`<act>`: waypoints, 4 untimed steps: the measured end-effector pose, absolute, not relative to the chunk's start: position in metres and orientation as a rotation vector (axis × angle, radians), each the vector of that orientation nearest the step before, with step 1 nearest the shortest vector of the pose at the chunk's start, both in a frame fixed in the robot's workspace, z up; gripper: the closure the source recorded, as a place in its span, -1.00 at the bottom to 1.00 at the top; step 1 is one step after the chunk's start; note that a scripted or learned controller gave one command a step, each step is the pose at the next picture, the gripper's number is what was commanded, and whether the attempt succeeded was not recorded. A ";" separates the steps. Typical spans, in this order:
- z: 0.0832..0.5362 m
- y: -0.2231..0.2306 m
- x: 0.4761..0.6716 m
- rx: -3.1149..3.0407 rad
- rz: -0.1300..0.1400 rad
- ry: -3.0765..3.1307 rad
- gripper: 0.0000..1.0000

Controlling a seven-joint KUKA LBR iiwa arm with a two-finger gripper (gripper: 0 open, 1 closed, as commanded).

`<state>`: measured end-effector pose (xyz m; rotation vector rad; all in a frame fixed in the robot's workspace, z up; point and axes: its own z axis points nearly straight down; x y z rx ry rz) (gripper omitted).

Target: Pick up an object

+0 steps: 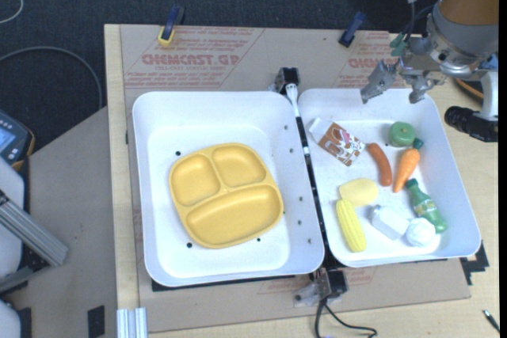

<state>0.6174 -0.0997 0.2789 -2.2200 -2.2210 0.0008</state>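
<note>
— What's around the gripper (pixel 394 85) from where you stand?

— It hangs over the far edge of the right bin (pixel 455 170), two fingers spread apart, nothing between them. Below it and nearer to me lie the things: a brown snack packet (pixel 341 143), a green round piece (pixel 401 133), a red sausage (pixel 381 163), a carrot (pixel 406 168), a yellow block (pixel 359 191), a corn cob (pixel 351 224), a green bottle (pixel 425 205), a grey-white flat piece (pixel 386 222) and a white ball (pixel 421 232).

— Anything crowding them?

— The sausage and carrot lie side by side; the bottle's end touches the ball.

— And the count?

— Nine in the right bin, one of each. The left bin (pixel 150 170) holds one yellow divided tray (pixel 226 194). Two clamps, one yellow (pixel 169 25), one blue (pixel 351 28), grip the board's (pixel 127 67) far edge.
</note>
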 end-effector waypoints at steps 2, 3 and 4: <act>0.085 -0.159 0.528 -2.227 0.002 -2.212 -1.00; 0.097 -0.156 0.532 -2.227 -0.006 -2.223 1.00; 0.190 -0.087 0.507 -2.217 -0.008 -2.231 1.00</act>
